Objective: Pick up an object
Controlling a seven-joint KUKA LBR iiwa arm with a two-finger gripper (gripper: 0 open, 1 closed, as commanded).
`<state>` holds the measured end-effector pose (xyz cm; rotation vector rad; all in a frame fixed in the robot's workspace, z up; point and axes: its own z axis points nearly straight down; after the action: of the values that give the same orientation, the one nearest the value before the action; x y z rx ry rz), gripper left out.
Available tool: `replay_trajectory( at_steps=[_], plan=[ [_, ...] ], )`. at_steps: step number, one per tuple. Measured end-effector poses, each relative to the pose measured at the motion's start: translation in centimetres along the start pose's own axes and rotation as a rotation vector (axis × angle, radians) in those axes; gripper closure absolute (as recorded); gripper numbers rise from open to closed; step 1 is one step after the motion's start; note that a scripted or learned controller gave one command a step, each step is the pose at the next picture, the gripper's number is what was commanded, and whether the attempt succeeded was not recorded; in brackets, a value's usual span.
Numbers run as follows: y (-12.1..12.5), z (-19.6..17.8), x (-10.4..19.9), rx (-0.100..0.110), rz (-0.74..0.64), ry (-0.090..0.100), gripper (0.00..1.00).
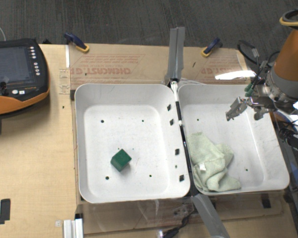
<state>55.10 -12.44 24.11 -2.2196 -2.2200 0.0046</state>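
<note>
A small green cube (pixel 121 160) lies in the left bin (pixel 89 103), toward its front middle. A crumpled pale green cloth (pixel 212 163) sits in the right bin (pixel 268 182), against its front left side. My gripper (pixel 246 109) hangs over the back right part of the right bin, well above and behind the cloth. Its fingers (pixel 234 109) are spread apart and nothing is between them.
An orange and black control pendant (pixel 15 76) rests on the bench at far left. Clamps (pixel 77 42) hold the cardboard backing at the rear. A grey divider post (pixel 176 53) stands between the two bins.
</note>
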Motion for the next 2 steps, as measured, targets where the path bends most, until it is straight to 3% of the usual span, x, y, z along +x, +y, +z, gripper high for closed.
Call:
replay_trajectory(
  at_steps=[1,2],
  plan=[
    [-6.57,14.45,2.14,-0.001,-0.064,0.001,0.00],
    [-6.55,13.63,2.06,-0.001,-0.059,0.001,1.00]
  ],
)
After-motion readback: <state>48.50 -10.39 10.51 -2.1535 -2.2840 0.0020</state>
